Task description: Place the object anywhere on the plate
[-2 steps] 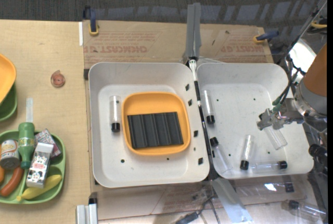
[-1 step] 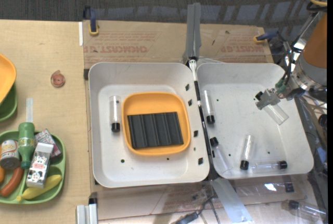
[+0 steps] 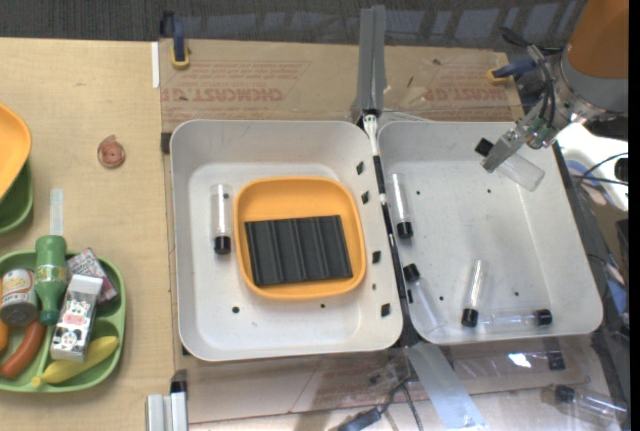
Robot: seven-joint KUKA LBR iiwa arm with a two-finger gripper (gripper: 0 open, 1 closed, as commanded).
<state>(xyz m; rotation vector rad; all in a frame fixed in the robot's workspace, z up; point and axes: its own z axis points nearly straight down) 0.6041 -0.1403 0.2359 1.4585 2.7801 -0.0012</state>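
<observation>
An orange plate [image 3: 246,219] sits in the left bin [image 3: 200,319] with a dark ridged slab [image 3: 300,251] lying on it. A clear tube with a black cap [image 3: 220,218] lies just left of the plate. The right bin [image 3: 560,249] holds more clear tubes: one [image 3: 400,206] along its left wall, one [image 3: 471,292] near the front, and one [image 3: 508,319] along the front wall. My gripper [image 3: 506,153] hangs over the far right part of the right bin, well away from the plate. A pale translucent shape [image 3: 526,171] shows just below it; what it is stays unclear.
A vertical grey post [image 3: 371,59] rises behind the divide between the bins. On the wooden bench at left sits a green tray [image 3: 105,354] with toy food and bottles, and a yellow bowl [image 3: 8,154] at the edge. Cables hang by the arm at right.
</observation>
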